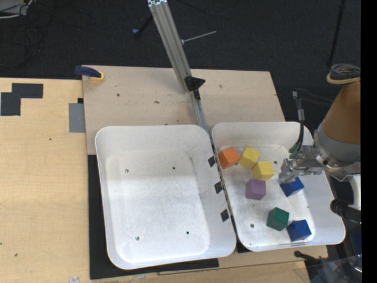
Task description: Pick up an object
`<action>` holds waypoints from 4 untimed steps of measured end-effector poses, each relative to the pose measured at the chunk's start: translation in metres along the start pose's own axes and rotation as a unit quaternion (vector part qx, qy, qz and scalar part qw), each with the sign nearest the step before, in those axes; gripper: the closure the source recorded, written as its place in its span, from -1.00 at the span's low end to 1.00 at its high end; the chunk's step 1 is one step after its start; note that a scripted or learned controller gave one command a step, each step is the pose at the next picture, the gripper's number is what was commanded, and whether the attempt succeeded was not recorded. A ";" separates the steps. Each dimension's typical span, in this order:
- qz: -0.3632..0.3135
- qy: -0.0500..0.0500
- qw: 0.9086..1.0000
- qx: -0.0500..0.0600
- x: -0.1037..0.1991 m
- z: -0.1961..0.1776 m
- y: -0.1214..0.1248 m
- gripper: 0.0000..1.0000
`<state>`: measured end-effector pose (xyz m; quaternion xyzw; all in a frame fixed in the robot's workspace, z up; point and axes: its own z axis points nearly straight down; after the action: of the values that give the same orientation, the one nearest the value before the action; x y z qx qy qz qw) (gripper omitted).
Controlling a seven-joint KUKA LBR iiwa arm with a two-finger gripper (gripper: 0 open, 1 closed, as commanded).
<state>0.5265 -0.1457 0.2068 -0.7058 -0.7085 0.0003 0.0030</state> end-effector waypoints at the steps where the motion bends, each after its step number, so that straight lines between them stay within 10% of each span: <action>1: -0.001 -0.001 1.000 -0.002 0.050 -0.001 0.030 1.00; 4: 0.000 -0.001 1.000 -0.001 0.184 -0.004 0.078 1.00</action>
<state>0.6042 0.0381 0.2114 -0.7060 -0.7082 0.0003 0.0014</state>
